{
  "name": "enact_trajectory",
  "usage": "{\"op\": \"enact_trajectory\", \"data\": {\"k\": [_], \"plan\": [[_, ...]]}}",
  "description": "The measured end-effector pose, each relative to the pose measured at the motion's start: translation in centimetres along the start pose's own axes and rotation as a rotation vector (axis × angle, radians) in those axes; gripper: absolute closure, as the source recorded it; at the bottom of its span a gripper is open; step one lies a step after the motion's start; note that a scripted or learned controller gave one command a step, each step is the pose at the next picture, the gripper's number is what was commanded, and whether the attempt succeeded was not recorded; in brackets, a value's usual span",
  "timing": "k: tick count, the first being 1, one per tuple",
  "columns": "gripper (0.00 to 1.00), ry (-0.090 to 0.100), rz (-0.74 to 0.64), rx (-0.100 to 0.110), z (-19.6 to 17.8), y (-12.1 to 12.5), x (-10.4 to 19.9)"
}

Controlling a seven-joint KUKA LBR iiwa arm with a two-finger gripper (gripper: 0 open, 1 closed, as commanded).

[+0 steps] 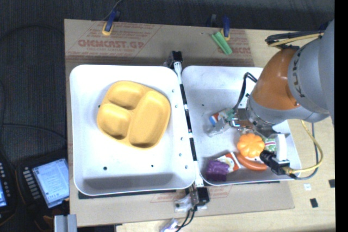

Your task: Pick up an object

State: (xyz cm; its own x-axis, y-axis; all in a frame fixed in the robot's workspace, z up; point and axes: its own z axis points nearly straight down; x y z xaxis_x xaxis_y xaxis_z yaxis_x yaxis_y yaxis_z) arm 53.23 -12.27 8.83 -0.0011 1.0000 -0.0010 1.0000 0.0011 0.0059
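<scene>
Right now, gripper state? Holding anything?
Gripper: low in the right bin, next to a small clear item. Whether it is open, closed, or holding anything cannot be told.

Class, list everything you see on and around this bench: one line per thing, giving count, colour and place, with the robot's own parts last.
Bins: two, white, side by side on the bench.
Sectioned dish: one, yellow, left bin.
Small pumpkin: one, orange, right bin.
Purple item: one, right bin's near left corner.
Clear item: one, right bin's middle.
Clamps: two, blue, bench's far edge.
Marker-like stick: one, green, far edge.
Arm: one, grey with orange band, over right bin.
</scene>
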Motion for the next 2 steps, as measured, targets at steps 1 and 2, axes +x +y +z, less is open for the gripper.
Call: {"op": "enact_trajectory", "data": {"k": [1, 2], "plan": [[0.00, -0.004, 0.001, -0.010, -0.1, -4.4, 1.0], [1.00, -0.003, 0.002, -0.011, -1.2, -4.3, 1.0]]}}
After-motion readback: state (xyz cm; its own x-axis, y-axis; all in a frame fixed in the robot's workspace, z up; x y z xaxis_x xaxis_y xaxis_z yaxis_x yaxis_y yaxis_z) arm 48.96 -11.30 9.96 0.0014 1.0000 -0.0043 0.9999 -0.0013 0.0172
